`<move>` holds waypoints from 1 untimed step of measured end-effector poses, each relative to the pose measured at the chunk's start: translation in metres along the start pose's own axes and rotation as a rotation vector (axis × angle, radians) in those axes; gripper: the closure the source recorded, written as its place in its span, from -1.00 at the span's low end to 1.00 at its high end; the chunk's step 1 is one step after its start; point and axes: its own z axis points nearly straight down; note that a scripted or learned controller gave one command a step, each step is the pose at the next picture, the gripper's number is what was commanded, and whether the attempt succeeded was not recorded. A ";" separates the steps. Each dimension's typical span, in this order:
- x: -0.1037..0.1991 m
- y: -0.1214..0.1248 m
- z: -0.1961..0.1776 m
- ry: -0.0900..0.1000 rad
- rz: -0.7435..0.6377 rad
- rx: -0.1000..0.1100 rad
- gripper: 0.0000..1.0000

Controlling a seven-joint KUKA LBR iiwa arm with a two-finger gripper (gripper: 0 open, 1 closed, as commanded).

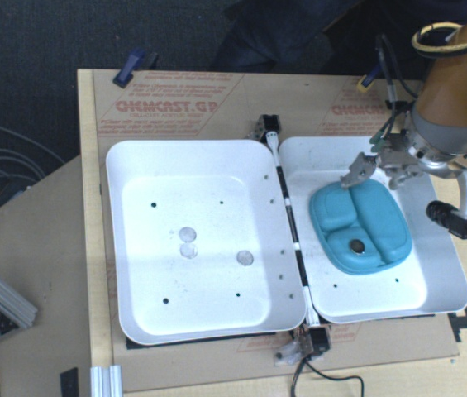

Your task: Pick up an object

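A blue, rounded plastic object (359,226) with a small dark hole near its front lies in the right bin (440,292). My gripper (379,174) hangs at the object's far edge, reaching in from the upper right under the orange band of the arm. Its two fingers stand spread apart, one tip near the object's far left corner (356,174) and the other at its far right (401,177). The gripper is open and nothing is lifted.
The left bin (134,304) holds three small clear discs (188,236) near its middle. A black hinge strip (287,213) runs between the bins. A black fitting (448,215) juts over the right bin's right side. Cables hang behind the arm.
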 end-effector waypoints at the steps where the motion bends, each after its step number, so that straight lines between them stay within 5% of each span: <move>1: -0.002 0.032 0.085 -0.001 0.000 -0.004 -1.00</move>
